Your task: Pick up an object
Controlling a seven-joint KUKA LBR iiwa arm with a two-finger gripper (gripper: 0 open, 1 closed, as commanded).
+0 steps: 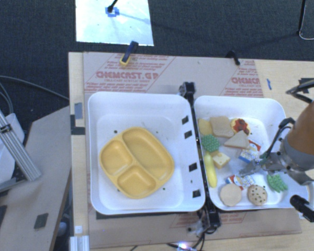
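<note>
The right bin (pixel 272 109) holds several toy foods: a bread slice (pixel 221 126), a pizza piece (pixel 240 125), a sandwich wedge (pixel 237 141), a knobbly green piece (pixel 210 143), a cheese cube (pixel 221 160), a banana (pixel 211 171), a round cracker (pixel 231 195), a chocolate-chip cookie (pixel 257 194) and a small green piece (pixel 277 182). My gripper (pixel 251 167) reaches in from the right and sits low over the bin's middle. Its tip is beside a small blue-and-white item (pixel 248 154) and just above a red-and-white item (pixel 234 181).
The left bin (pixel 110 106) holds a yellow three-compartment tray (pixel 136 162). A black divider with clips (pixel 195 145) runs between the bins. The arm's orange band (pixel 310 129) overhangs the right bin's right rim. A yellow-and-blue tool (pixel 129 53) lies on the cardboard behind the bins.
</note>
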